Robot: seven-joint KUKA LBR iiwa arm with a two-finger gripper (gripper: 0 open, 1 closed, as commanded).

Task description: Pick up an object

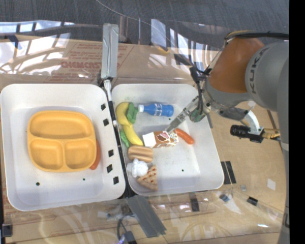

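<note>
Reaching in from the right of the frame toward the right bin (213, 161), gripper (169, 131) hanging low over the toy food near the bin's middle; impossible to tell how far open or whether gripping anything. Lying just beside the tip: a small picture carton (162, 139), long axis running left-right, and an orange carrot (185, 136) slanting down toward the right. Resting above them, a blue bottle (156, 109), lying flat, pointing left-right. Sitting in the left bin (10, 136), a yellow divided tray (61, 140).
</note>
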